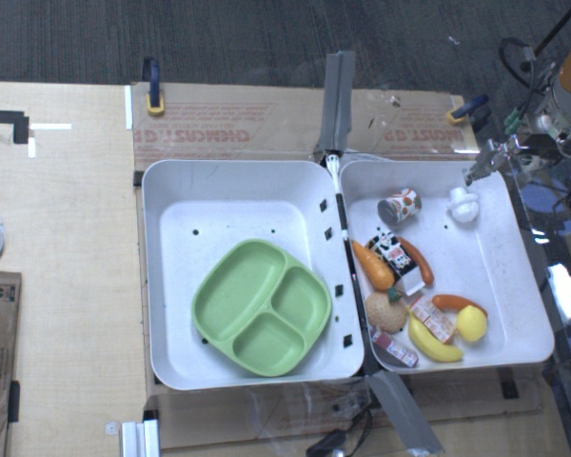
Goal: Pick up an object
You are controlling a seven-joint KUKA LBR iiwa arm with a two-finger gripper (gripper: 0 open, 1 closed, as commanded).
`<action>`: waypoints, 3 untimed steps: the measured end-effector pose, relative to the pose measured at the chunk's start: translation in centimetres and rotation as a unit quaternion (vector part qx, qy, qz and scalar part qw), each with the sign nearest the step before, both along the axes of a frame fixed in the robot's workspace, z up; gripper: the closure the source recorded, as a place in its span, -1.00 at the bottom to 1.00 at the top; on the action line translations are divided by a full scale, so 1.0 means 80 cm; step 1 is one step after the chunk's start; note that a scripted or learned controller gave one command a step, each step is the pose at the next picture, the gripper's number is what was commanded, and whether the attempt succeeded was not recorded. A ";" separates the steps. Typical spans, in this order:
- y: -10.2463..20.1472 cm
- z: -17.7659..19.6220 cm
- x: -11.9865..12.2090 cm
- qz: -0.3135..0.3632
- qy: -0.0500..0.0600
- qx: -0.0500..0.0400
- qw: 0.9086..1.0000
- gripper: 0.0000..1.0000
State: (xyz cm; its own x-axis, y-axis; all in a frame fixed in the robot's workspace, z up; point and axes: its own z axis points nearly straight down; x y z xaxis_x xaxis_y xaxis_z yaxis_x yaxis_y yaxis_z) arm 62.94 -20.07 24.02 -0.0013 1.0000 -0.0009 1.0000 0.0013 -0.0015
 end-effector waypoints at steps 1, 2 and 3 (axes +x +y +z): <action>0.071 -0.097 0.037 0.122 0.000 0.000 0.993 -1.00; 0.120 -0.179 0.040 0.265 -0.004 -0.002 0.964 -1.00; 0.119 -0.165 0.042 0.263 -0.007 -0.003 0.965 1.00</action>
State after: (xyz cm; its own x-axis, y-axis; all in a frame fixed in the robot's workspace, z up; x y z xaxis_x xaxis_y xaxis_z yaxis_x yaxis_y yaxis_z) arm 66.29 -10.58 10.82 -0.5093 0.8605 -0.0106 0.8605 0.5094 0.0109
